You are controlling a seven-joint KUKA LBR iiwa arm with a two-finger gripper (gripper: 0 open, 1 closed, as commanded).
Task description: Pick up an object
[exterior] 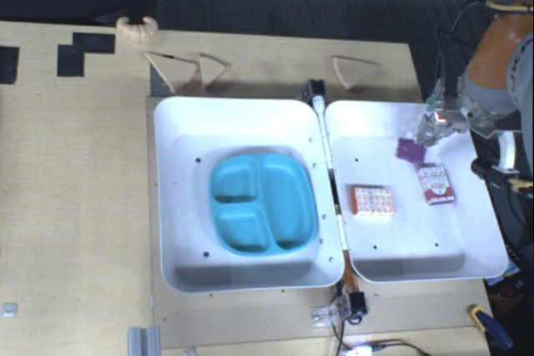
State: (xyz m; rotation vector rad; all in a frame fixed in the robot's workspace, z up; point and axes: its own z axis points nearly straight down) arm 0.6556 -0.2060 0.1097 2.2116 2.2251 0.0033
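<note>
In the right bin (467,258) lie three small objects. A purple piece (410,150) sits near the bin's back. A red-and-white packet (435,184) lies just in front of it. An orange-and-white patterned box (372,201) rests nearer the bin's left wall. My gripper (431,127) hangs over the back right of this bin, just above and to the right of the purple piece. Whether it touches the piece is too small to tell.
The left bin (179,179) holds a blue divided plate (263,202). A black clamp (315,89) sits at the back where the two bins meet. Cables (450,33) trail at the right, beside the arm's orange band (501,42).
</note>
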